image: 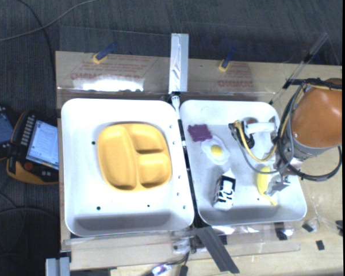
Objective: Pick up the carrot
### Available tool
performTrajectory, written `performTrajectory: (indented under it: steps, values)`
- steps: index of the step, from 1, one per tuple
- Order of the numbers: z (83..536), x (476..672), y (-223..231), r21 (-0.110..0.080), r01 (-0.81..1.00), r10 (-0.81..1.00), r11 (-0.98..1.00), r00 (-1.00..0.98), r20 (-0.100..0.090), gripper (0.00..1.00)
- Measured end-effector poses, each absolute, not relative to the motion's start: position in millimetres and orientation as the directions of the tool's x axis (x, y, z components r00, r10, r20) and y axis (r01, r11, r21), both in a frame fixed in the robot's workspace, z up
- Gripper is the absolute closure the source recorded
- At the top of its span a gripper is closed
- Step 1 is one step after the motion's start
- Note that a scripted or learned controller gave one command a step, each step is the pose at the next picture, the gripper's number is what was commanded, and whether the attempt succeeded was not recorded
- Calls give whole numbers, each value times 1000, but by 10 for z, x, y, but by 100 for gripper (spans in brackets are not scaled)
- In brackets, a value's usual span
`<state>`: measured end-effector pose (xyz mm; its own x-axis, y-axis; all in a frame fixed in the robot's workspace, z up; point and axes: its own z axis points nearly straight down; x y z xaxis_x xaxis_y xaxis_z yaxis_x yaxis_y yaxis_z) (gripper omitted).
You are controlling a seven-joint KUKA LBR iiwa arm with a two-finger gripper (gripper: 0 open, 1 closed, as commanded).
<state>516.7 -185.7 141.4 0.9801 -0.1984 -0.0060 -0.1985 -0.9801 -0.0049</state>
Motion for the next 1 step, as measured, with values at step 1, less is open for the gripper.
performTrajectory:
  steps: [1]
  values:
    - [879, 5238, -1615, -1, -200, -200, -980, 980, 2, 0]
